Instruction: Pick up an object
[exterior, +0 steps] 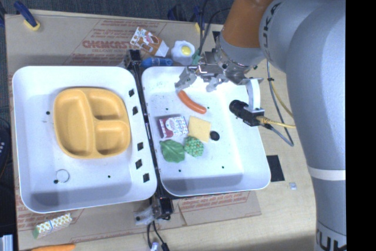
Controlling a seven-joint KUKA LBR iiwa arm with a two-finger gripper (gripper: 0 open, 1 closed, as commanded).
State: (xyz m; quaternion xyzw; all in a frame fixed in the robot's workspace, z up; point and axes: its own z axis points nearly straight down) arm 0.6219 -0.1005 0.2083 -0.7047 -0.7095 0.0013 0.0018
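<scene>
Nothing is being held yet: the pincer [198, 80] is being kept apart just above the orange sausage [192, 101], which is lying untouched below it.

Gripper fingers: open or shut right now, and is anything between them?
Open. The two-finger gripper hangs over the right white bin, its fingers spread apart above the orange sausage-shaped toy, with nothing between them.
</scene>
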